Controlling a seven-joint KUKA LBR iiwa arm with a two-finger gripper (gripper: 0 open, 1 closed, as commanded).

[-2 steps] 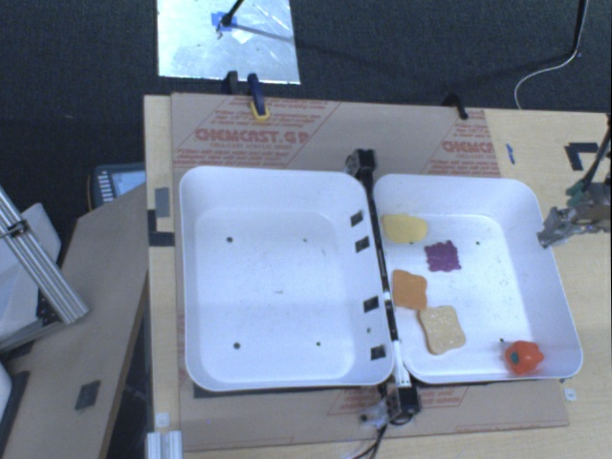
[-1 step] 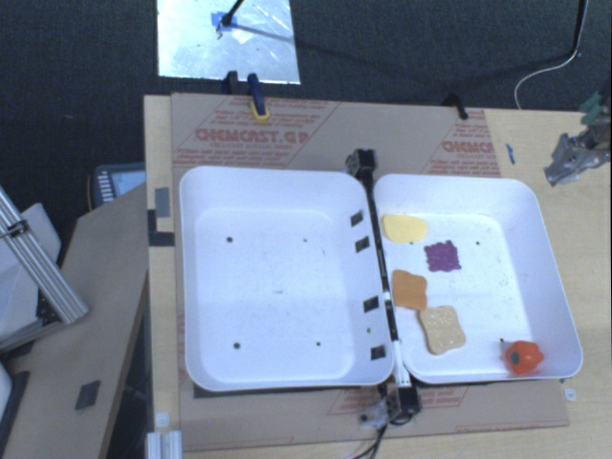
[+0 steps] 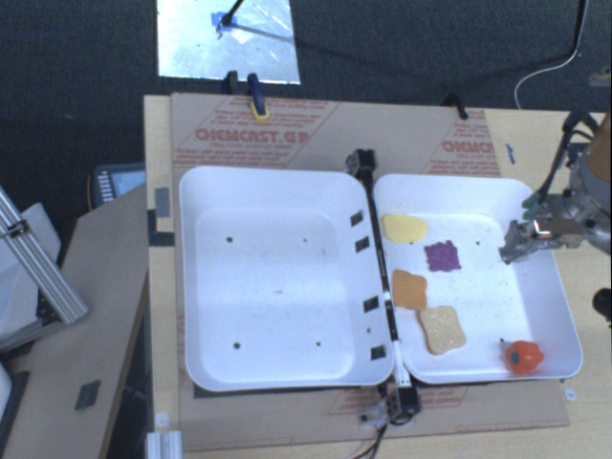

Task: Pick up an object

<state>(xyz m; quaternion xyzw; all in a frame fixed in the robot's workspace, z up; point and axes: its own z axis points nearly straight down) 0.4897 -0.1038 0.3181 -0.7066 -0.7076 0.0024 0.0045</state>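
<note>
Our gripper hovers at three o'clock over the right bin, above no item; its state we cannot tell.

brown board, metal sheet, blue clamp

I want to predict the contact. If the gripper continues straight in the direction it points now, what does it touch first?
The gripper points left and down, over the right bin. Going straight on, it would probably meet the bin's bare floor short of the purple piece; depth is unclear.
</note>
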